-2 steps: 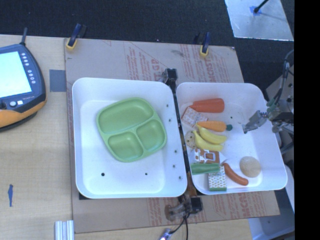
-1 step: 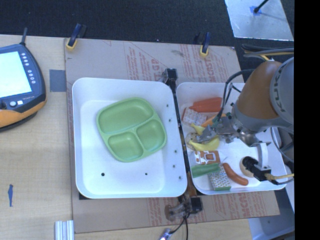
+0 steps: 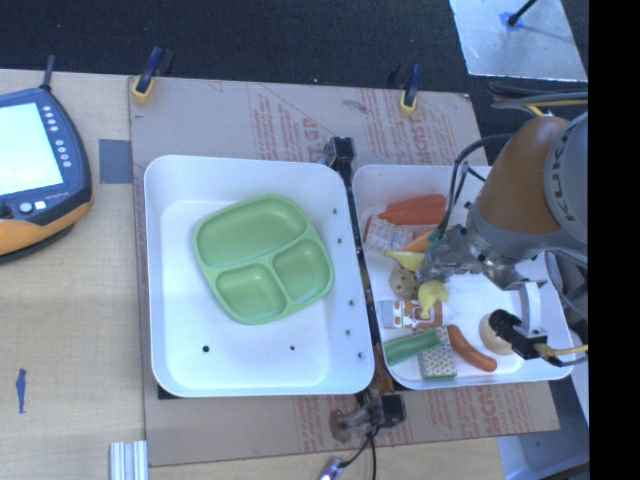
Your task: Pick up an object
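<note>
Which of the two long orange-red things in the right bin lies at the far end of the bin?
The carrot-like piece lies at the far end of the right bin. The sausage-like one lies at the near end, beside a green piece.

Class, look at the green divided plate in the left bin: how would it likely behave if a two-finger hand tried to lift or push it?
The green divided plate looks like rigid moulded plastic, so probably stiff and light. It lies flat with a low rim, so likely hard to pinch. On the smooth left bin floor it may slide when pushed.

Smooth shiny white plastic bins (image 3: pixel 170 268), matt green plastic plate (image 3: pixel 262 258), pale wood bench (image 3: pixel 70 348), flat brown cardboard sheet (image 3: pixel 290 118) under them.
</note>
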{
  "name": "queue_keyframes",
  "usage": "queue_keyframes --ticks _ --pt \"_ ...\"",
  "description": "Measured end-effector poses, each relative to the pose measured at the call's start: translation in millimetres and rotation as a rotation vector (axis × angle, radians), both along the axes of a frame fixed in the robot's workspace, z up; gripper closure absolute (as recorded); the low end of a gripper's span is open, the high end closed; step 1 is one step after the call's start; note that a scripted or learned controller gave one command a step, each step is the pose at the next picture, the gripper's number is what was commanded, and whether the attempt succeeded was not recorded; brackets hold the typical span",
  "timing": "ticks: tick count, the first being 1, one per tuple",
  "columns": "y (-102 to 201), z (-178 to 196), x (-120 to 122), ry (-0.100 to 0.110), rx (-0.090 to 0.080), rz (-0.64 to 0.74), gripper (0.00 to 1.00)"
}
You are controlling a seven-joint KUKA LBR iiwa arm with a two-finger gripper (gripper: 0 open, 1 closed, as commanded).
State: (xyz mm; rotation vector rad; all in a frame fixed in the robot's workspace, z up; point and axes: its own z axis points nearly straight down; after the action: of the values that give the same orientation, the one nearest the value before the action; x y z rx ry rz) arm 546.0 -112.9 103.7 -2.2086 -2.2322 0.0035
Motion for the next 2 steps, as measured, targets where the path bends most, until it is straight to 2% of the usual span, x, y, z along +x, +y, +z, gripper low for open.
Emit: queue_keyframes --ticks 1,2 --pt "27.6 88.3 -60.3 0.001 0.001 -0.005 1.00" --pt "27.4 88.0 -60.6 0.001 0.001 -0.005 0.00"
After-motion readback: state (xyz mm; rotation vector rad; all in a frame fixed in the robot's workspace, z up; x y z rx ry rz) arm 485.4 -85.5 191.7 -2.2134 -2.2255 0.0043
